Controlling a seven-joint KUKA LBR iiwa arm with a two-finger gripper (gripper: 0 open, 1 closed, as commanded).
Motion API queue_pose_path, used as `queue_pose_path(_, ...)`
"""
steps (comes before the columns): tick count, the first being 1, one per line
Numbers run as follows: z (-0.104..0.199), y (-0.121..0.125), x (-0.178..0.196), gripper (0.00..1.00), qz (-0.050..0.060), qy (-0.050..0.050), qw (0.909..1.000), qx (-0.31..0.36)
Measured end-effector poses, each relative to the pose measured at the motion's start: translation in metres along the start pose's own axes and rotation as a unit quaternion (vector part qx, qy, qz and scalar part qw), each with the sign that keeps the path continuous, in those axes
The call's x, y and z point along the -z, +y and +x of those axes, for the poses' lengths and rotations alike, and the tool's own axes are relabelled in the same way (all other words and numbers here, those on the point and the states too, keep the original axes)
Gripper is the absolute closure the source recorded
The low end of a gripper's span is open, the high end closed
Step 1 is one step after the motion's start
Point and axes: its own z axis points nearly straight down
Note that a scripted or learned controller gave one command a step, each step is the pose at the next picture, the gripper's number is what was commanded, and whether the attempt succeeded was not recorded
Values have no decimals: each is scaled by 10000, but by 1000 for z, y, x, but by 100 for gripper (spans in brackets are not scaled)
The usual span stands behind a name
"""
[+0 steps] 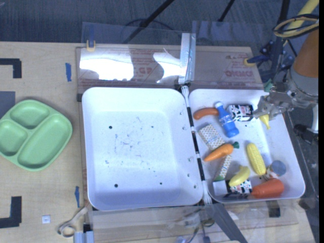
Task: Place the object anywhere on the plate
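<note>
The green three-compartment plate point(34, 134) lies on the bench at the far left, outside the bins. My gripper point(269, 109) hangs over the far right side of the right bin point(296, 151), beside a black-and-white spotted carton point(239, 111). A small yellow piece point(266, 121) shows just under the gripper; I cannot tell whether it is held. Lying in the right bin are an orange sausage point(205, 113), a blue bottle point(228, 124), a carrot point(219, 152) and a corn cob point(255, 159).
The left bin point(136, 146) sits between the right bin and the plate, with a raised divider point(194, 135) between the two bins. More toys crowd the right bin's near corner, among them a large orange piece point(267, 188). Cables and the arm stand at the right.
</note>
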Motion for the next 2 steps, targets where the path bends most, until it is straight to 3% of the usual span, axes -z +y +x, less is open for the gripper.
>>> queue_pose_path(1, 55, -3, -42, 100, 1, 15, 9903, 1391)
queue_pose_path(2, 66, -12, -83, 100, -100, 4, 9660, 2585)
